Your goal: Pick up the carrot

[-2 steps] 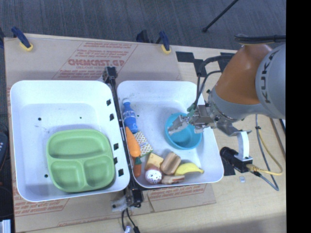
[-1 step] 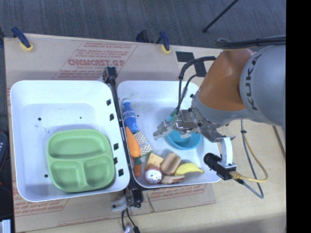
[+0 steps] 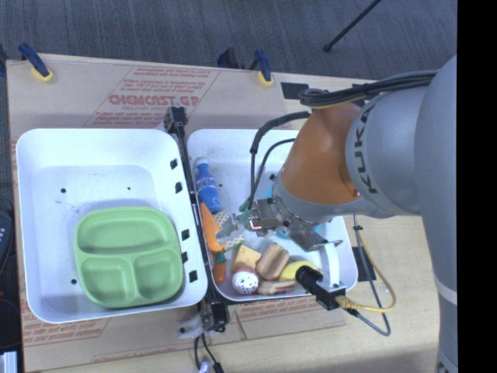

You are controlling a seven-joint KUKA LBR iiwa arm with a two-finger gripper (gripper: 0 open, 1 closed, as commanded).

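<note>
1. Gripper (image 3: pixel 247 222) sits low in the right bin (image 3: pixel 233 142), its metal tip reaching left toward the bin's left wall; whether it is released or clenched I cannot tell, as the wrist body covers most of it. Nothing visibly between the tips
2. Carrot (image 3: pixel 210 228) lies just left of the tip, long axis running along the left wall, orange body pressed close to the divider. Judged: that wall position leaves little room for a finger on the far side
3. Blue water bottle (image 3: pixel 206 183) lies directly above the carrot, nearly end to end with it
4. Toy foods crowd the bin's lower part: cheese wedge (image 3: pixel 247 256), bread roll (image 3: pixel 271 260), white dotted ball (image 3: pixel 245 283), banana (image 3: pixel 296 270)
5. Orange wrist band (image 3: pixel 322 158) and grey arm overhang the bin's right half, consistent with a reach from the right
6. Left bin (image 3: pixel 46 162) holds a green divided plate (image 3: pixel 128 255), well apart from the work
7. Judged stage: approach to carrot, grasp not yet confirmed
</note>
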